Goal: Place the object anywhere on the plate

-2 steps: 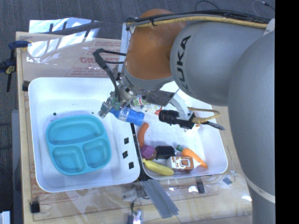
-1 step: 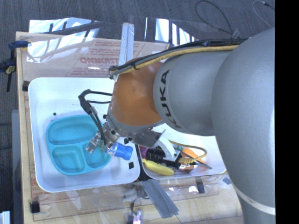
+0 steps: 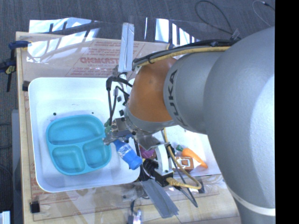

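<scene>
Gripper (image 3: 113,135) hanging over right edge of blue three-compartment plastic plate (image 3: 77,143) in left white bin (image 3: 37,101); small blue-capped clear bottle (image 3: 127,154) just beside it. Grip state, honestly can't tell.

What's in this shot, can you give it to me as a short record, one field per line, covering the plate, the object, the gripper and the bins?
plate: blue divided plate, three compartments, lying in the left bin
object: small clear bottle with a blue cap, just off the plate's right edge, near the wall between the bins
gripper: above the plate's right rim, next to the bottle; grasp unclear
arm: grey with orange band, reaching in from the right
right bin: holds an orange carrot-like item and other small things, largely hidden by the arm
task state: bottle not yet on the plate
</scene>
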`<state>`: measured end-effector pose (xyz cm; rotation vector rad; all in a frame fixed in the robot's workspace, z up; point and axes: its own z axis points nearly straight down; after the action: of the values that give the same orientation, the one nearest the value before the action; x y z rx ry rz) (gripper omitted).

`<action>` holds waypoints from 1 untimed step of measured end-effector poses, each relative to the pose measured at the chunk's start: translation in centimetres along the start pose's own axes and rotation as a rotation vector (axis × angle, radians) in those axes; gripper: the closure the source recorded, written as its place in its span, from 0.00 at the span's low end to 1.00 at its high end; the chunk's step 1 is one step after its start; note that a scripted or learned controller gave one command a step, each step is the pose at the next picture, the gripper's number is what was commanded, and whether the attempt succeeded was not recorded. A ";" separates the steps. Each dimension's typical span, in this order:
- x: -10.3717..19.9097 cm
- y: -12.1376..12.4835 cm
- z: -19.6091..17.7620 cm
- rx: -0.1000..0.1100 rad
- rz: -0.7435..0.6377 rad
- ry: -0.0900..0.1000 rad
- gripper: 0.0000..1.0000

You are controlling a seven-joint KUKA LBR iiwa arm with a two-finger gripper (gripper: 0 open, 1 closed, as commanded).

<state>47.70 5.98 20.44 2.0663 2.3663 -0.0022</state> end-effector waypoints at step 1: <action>7.5 5.1 1.9 0.005 0.030 0.000 1.00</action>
<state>51.78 14.08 18.57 2.1035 2.3380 -0.0077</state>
